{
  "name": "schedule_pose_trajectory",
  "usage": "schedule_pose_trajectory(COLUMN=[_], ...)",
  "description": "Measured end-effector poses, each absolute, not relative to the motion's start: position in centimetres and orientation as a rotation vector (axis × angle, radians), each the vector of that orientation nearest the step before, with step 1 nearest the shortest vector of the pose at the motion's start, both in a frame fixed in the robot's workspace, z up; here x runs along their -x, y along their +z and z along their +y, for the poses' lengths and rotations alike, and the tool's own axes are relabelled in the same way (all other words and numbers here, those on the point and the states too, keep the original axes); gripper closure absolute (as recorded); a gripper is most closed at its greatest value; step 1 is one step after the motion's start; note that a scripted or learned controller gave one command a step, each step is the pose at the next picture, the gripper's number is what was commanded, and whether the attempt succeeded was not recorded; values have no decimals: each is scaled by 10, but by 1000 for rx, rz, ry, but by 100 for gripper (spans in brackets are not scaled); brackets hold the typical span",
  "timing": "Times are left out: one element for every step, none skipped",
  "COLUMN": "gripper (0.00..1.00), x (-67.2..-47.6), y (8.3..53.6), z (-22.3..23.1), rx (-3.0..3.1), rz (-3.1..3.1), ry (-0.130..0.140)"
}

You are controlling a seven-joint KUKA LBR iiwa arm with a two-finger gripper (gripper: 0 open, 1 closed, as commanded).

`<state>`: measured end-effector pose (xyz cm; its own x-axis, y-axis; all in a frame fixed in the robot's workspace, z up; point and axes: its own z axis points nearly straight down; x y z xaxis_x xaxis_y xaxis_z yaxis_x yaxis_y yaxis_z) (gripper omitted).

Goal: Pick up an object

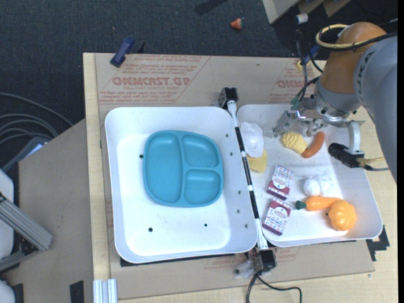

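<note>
You can read red lettering printed on the brown cardboard sheet (158, 74) covering the surface behind the bins, probably "CHEMCAST GP", repeated partly at the sheet's right end, while the print on the two small red-and-white packets (279, 182) is too small to read.

Two white bins (126, 188), one blue tray (183, 168), two red packets (280, 182), one carrot (320, 202).

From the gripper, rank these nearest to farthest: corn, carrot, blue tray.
Gripper is at the right bin's far end.
1. Corn, just beneath it.
2. Carrot, toward that bin's near end.
3. Blue tray, across in the left bin.
</note>
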<state>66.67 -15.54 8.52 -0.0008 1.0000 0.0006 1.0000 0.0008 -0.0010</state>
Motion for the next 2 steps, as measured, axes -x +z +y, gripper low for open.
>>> schedule_pose_trajectory(gripper=[0,0], x=[-667,-667], y=[85,85], z=[-183,-184], rx=[2220,2219], rz=[-2221,-2221], ry=[0,-2])
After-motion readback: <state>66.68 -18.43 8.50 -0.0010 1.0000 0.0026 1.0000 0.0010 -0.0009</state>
